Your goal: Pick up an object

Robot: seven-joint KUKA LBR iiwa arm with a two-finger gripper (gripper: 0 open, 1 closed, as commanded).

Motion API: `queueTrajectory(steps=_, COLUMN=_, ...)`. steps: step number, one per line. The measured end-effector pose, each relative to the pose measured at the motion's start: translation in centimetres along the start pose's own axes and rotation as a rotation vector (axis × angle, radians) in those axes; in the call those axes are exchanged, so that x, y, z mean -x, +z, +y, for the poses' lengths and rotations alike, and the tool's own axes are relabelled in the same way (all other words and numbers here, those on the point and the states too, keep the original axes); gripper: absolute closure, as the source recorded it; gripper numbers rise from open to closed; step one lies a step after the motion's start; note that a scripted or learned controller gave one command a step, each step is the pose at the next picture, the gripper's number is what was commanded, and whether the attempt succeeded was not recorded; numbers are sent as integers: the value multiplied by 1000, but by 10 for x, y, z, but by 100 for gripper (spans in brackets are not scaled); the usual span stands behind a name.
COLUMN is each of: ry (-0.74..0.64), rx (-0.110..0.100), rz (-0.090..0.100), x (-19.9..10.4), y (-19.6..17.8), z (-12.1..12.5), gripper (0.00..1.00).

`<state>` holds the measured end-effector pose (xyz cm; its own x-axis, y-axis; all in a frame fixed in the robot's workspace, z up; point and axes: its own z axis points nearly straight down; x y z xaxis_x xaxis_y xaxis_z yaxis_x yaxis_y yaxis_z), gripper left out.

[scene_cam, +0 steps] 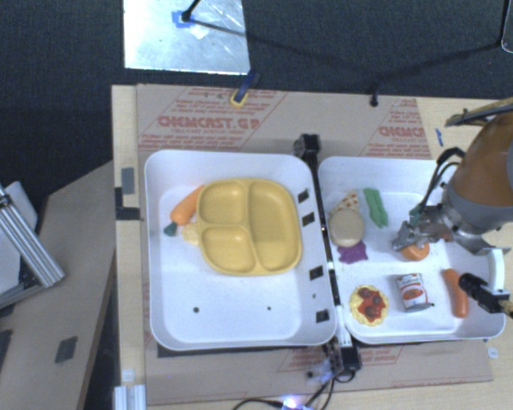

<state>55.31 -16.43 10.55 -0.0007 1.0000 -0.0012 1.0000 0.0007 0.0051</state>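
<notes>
My gripper [410,239] hangs low over the right bin [393,327], directly above a small orange object [417,251] that peeks out under its fingertips. Around it lie a green piece [375,206], a tan bread roll [346,225], a purple scrap [354,253], a small pizza [368,304], a red-labelled can [412,290] and an orange sausage-shaped piece [453,291]. The arm's body hides the bin's right side.
The left bin [167,314] holds a yellow sectioned plate [244,226], with a toy carrot [185,206] at its left edge. A black divider [321,229] runs between the bins. Cardboard lies under both bins.
</notes>
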Motion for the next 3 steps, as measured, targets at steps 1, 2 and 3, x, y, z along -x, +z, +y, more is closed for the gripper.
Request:
queueTrajectory(steps=1, ry=-3, rx=0, rz=0, x=2, y=-43, z=0, gripper=100)
queueTrajectory(steps=2, ry=-4, rx=3, rz=-1, x=1, y=-108, z=5, gripper=100)
queueTrajectory(steps=3, ry=-3, rx=-1, rz=0, x=1, y=-119, z=6, gripper=100)
